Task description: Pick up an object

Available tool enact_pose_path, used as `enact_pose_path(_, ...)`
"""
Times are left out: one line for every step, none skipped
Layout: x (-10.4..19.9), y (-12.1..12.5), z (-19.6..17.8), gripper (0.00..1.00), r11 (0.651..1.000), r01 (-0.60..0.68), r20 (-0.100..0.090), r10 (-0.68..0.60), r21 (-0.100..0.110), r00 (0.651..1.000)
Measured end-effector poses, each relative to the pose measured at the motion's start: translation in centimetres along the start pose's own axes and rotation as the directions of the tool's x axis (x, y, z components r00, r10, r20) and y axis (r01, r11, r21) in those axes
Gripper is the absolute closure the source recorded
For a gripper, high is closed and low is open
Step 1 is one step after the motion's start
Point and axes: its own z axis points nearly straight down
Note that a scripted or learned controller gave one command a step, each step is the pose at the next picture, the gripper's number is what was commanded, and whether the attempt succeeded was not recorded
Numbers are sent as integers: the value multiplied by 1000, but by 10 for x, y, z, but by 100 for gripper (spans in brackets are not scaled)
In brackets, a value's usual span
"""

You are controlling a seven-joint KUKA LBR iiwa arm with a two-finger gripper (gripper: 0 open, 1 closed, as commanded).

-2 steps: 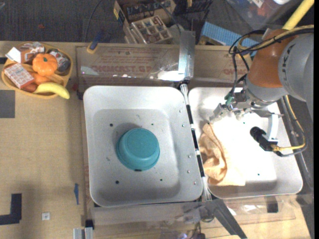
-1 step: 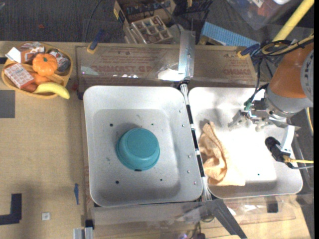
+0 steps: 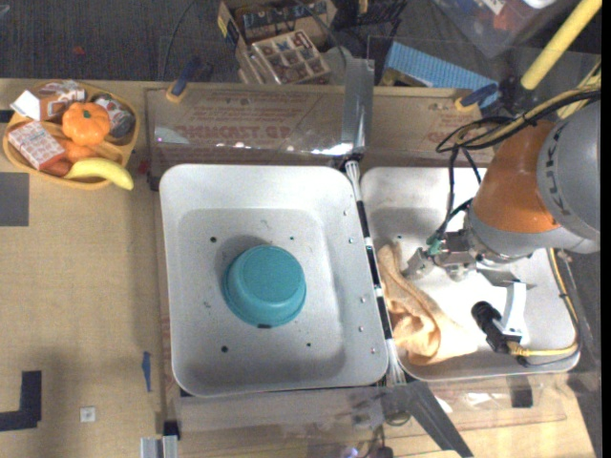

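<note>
A teal bowl [image 3: 265,284] lies upside down in the middle of the left white bin [image 3: 191,198]. A crumpled tan cloth [image 3: 412,311] lies along the left wall of the right white bin [image 3: 401,191]. My gripper [image 3: 416,261] is low in the right bin, pointing left, just above the cloth's upper end. The grey arm with its orange band [image 3: 511,194] covers the bin's right half. I cannot make out anything held in the gripper.
At the bench's far left corner stands a basket [image 3: 67,136] with a small pumpkin, a banana and boxes. A cardboard wall [image 3: 258,117] runs behind both bins. Cluttered boxes lie beyond it.
</note>
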Motion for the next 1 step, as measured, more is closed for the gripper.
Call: enact_pose_path(-63,28,-35,0,1000,11,0,-11,5,1000)
